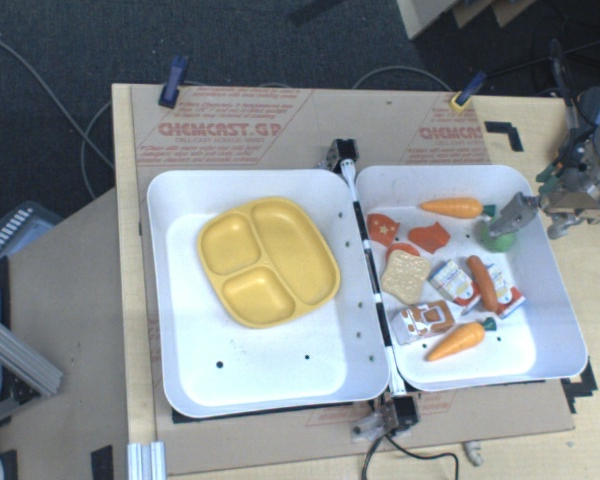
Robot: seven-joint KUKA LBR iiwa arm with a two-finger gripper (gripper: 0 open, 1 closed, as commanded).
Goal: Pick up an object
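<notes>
The tabletop (280, 118) carries two white bins side by side; the left bin (195, 368) holds a yellow divided plate (268, 260), and the right bin (550, 348) holds all the small things a pick could aim at. The arm (580, 183) reaches in over the right bin's far right rim; its pincer (505, 223) hangs just over the upper right of that bin, above or against a greenish round piece (499, 236) — whether it is spread or pressed together I cannot tell, since the tip is blurred and small.

The candidates lie close: a slice of toast (404, 275), a lower carrot (455, 341), an upper carrot (452, 207) near the pincer, a sausage (483, 282) across some wrapped packets (452, 281), a brown-and-white packet (427, 317), and two red pieces (428, 237) by the divider.

The main risk, as I judge it, is a closure on nothing — the greenish piece is small and sits near the bin wall, so a descent slightly off would scrape the rim or nudge the piece away; the upper carrot is round and tapered and could roll or squirt out of a side pinch; in the crowded middle, the pincer might catch two items or push the sausage off the packets.
</notes>
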